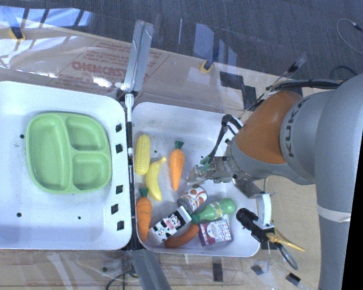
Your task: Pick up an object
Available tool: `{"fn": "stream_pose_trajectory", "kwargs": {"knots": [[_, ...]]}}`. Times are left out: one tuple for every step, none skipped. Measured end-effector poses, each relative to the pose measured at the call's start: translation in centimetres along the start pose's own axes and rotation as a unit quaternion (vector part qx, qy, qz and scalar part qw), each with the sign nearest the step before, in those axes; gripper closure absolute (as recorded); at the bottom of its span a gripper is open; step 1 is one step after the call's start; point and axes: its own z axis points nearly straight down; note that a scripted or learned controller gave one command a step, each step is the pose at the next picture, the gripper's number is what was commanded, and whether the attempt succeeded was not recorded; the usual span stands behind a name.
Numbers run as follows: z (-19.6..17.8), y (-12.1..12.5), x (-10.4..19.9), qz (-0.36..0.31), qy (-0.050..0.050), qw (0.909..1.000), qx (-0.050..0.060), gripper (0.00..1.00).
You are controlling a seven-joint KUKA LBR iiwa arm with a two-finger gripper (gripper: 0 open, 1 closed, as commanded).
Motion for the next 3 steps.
{"fn": "stream_pose_trajectory", "kwargs": {"knots": [[0.0,0.0,0.0,0.000,0.000,1.0000,0.000,0.00],[1.8,3.0,-0.2,0.020,-0.001,0.9998,0.005,0.00],[1.2,0.2,4.5,-0.152,0.000,0.9884,0.005,0.00]]}}
